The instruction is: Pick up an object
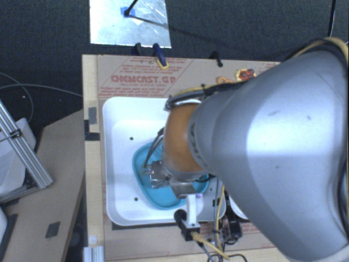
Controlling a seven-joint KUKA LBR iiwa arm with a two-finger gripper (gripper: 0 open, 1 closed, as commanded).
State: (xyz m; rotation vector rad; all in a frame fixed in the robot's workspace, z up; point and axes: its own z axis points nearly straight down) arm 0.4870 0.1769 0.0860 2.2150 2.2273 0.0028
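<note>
Tool (155, 174) is down in the shallow white plastic bin (117, 146), over the flat blue plastic piece (143, 160). Grip state: can't tell. Probably no lift yet.

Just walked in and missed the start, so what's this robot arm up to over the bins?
The grey arm reaches in from the right and is lowered into the left white bin. Its gripper sits right over a blue object lying in that bin. The arm hides most of it, so a grasp can't be confirmed.
</note>
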